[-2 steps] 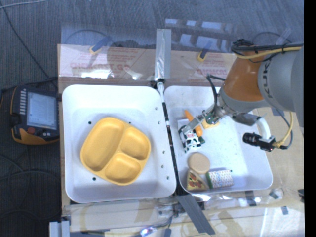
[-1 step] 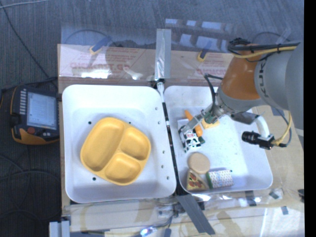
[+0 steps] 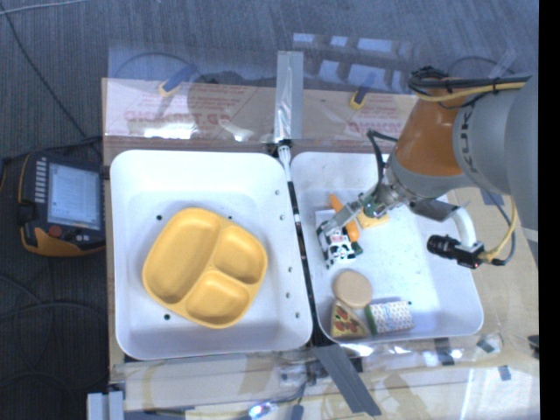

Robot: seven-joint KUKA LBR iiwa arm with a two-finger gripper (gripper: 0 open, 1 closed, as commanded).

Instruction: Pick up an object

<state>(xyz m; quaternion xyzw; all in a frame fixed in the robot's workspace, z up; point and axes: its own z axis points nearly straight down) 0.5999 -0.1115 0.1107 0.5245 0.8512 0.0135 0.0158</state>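
Nearest you, at the front edge of the right bin (image 3: 455, 318), you see a round tan lid (image 3: 352, 286), a printed box (image 3: 348, 321) and a silvery can on its side (image 3: 390, 317), all close together. In the left bin (image 3: 122, 261) lies a yellow three-part plate (image 3: 205, 265). Farther back in the right bin, your gripper (image 3: 337, 234) sits over a small black-and-white toy (image 3: 342, 251), an orange piece (image 3: 345, 218) just beside it. You cannot tell how the jaws stand. A teach pendant (image 3: 61, 204) lies off the desk's left.
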